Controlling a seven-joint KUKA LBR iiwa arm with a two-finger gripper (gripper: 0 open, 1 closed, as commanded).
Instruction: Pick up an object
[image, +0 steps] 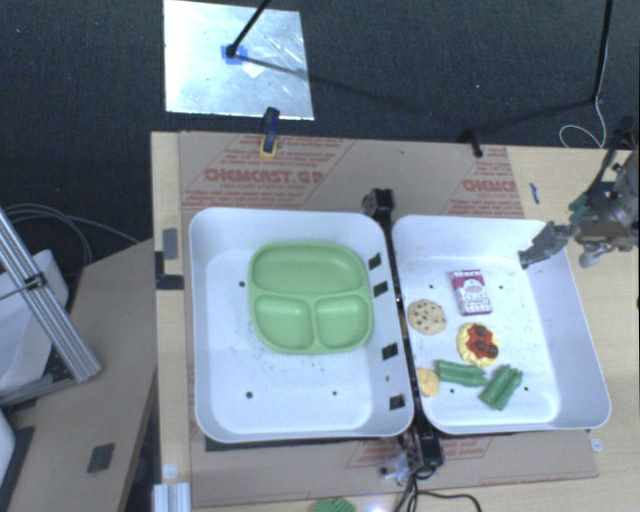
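Note:
Several toy foods lie in the right bin (560, 330). They include a small red box (470, 292), a chocolate-chip cookie (427, 316), a yellow piece with red topping (478, 343), two green bean-like pieces (460, 373) (500, 387) and a small yellow piece (428, 381). My gripper (562, 250) hangs over the bin's upper right corner, up and to the right of the red box. It is open, with nothing between its fingers (540, 246).
The left bin (215, 330) holds a green compartment plate (308, 297). Black clips (385, 290) line the divide between the bins. A shiny metal sheet (238, 60) lies on the dark floor at the back, and a metal frame (40, 300) stands at the left.

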